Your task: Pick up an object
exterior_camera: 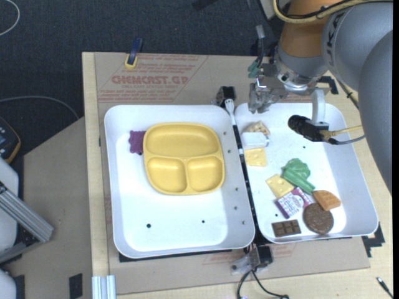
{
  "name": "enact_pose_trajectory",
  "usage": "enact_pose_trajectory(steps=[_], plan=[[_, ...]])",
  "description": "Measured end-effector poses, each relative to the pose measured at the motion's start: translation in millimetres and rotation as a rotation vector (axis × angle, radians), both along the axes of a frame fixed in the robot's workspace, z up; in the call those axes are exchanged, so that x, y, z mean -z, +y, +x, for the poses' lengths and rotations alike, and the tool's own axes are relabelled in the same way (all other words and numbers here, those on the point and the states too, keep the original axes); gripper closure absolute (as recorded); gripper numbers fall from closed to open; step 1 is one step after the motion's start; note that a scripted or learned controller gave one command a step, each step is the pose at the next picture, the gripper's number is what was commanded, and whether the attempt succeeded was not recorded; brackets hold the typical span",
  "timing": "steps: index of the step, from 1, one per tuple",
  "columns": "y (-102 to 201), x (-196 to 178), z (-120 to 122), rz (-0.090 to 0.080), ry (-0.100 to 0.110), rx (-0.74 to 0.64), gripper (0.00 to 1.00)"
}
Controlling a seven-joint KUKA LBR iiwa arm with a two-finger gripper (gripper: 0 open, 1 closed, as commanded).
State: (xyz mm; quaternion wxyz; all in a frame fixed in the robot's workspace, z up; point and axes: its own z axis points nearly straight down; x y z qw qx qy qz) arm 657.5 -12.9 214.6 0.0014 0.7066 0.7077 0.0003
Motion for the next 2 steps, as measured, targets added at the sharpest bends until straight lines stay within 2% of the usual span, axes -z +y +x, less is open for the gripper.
enact_pose_trajectory(steps=[1,2], plan=[[1.1,-18.0,-10.4,0.001,-0.001,0.002,1.0],[-6.2,-9.5,-10.1,0.001,0.004,0.003,1.0]])
